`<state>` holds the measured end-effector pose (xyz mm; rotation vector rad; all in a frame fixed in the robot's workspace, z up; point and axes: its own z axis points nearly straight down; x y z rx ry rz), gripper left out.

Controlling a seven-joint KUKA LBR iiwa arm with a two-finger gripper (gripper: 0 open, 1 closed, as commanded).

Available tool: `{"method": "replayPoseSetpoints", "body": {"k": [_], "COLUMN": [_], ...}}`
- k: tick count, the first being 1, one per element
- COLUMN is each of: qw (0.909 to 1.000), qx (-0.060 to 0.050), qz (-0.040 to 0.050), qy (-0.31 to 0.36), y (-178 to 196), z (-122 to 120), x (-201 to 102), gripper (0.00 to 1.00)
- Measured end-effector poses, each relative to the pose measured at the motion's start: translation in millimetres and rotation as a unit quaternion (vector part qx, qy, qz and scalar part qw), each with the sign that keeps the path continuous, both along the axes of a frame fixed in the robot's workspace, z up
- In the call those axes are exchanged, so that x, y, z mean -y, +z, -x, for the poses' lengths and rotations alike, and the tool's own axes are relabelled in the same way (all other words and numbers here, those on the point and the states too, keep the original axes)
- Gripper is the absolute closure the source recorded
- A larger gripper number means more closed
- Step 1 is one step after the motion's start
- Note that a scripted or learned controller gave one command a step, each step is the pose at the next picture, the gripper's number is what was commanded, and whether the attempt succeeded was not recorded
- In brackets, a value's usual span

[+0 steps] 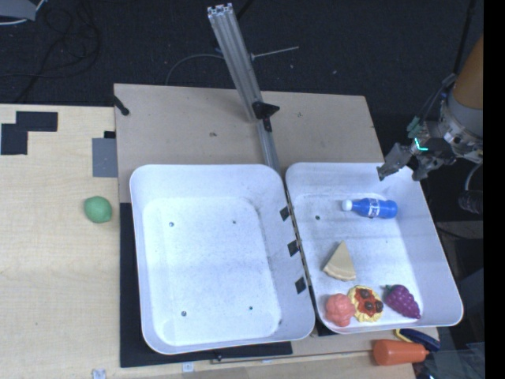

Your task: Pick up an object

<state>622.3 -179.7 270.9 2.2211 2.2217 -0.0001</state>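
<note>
Nearest in the right white plastic bin (442, 287) lie toy foods; farther, the blue plastic bottle (373, 208) lies on its side. Beyond its far rim hovers the hand (404, 166), fingers apart, holding nothing. The approach step: it must descend over the bottle.

No readable text, labels, brands or numbers anywhere; blue bottle (372, 207) label too small to read.

Robotics lab bench, my workspace. Two white bins (207, 181) sit side by side on a plywood board (316, 125), an aluminium extrusion post (241, 61) stands behind them, loose cables (47, 22) trail over dark floor, and black tape marks (28, 129) are stuck on the light tabletop (47, 290).
</note>
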Motion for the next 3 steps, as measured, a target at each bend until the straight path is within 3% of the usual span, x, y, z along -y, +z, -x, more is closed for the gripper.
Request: {"method": "replayPoseSetpoints", "body": {"k": [1,3], "qw": [1.0,1.0], "qx": [0.0,-0.002], "qz": [0.0,-0.0005], "qy": [0.0,0.0], "y": [0,-90], "z": [0,-3], "x": [0,-7], "gripper": [0.0,0.0]}}
